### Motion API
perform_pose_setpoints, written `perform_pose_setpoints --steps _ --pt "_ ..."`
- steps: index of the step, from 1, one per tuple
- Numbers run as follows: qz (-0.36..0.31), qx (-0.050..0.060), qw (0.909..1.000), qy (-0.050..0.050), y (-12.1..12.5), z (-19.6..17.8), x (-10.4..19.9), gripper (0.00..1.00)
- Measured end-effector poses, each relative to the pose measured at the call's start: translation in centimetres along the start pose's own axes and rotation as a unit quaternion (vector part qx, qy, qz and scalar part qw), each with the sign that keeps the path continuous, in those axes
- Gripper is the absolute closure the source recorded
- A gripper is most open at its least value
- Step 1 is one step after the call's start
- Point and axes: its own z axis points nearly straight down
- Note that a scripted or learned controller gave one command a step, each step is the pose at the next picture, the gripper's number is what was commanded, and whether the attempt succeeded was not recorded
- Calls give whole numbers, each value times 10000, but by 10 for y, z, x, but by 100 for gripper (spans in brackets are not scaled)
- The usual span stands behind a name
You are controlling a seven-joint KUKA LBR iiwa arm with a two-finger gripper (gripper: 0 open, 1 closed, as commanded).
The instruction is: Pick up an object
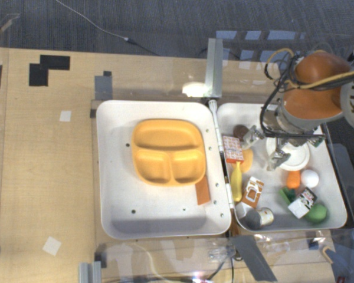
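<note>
Object: none chosen yet; small items lie crowded in the right bin [340,208].
Yellow tray [167,151]: left bin, well apart from the arm.
Gripper [270,149]: whether spread or pressed together cannot be told; nothing seen held.
Risk: a neighbour such as the banana [236,181] may be nudged, or a grasp missed.
Hidden: white disc [297,156] partly covered by the wrist.

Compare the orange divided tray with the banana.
The orange divided tray lies in the left bin; the banana lies in the right bin. The tray is far larger, wide and compartmented; the banana is slim and yellower. Both lie flat.
</note>
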Motion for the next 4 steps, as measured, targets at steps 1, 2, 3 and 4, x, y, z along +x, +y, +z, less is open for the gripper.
perform_pose_setpoints --steps 1,2,3,4 --pt "204 -49 9998 27 36 6 5 0" --pt "-579 -63 9983 25 33 5 79 0" --pt "-424 -84 9991 14 9 6 94 0" --pt "-418 -17 9991 -49 6 -9 88 100"
